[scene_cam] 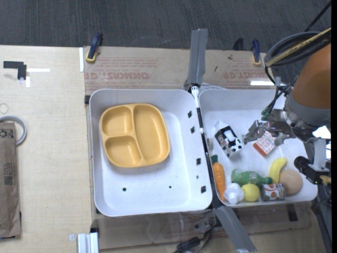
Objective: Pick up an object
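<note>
Left bin (105, 194) carries the yellow divided plate (135, 135), right bin (231, 107) has the arm (313, 88) over it, gripper (266, 133) above an orange-and-white packet (265, 144) (finger state, cannot tell), banana (277, 168) just below.

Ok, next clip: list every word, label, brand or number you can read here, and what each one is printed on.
"CHEMC..." in red, upside down, on the cardboard sheet behind the left bin; the rest is too faint to read.
Red print on the cardboard behind the right bin: blurred, unreadable.
Print on the brown paper bag: too small.
Black-and-white carton: pattern, no legible words.
Small can label: unreadable.
</note>
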### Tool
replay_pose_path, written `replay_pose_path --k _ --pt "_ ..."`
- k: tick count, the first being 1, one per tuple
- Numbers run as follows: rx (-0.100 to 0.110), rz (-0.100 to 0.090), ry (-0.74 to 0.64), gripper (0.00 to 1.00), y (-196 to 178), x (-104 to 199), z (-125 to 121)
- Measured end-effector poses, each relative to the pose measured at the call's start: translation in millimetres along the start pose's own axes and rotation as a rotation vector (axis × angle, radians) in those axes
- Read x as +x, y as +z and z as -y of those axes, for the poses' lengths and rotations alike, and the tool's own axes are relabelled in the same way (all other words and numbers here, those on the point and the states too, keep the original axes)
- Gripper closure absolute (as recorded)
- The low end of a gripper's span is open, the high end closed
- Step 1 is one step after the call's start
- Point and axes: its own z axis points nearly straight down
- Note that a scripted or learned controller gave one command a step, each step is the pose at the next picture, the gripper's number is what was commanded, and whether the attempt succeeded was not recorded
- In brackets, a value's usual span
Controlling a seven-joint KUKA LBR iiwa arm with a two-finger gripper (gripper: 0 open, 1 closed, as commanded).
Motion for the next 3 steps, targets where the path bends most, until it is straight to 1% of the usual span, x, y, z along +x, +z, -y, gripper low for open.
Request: replay_pose_path --k 1,2,3 --pt "-0.026 -0.001 -0.091 0.0 100 -7 -32" --pt "-0.028 0.003 -0.077 0.0 106 17 -67" --pt "-0.04 -0.001 -0.081 1.0 91 20 -72"
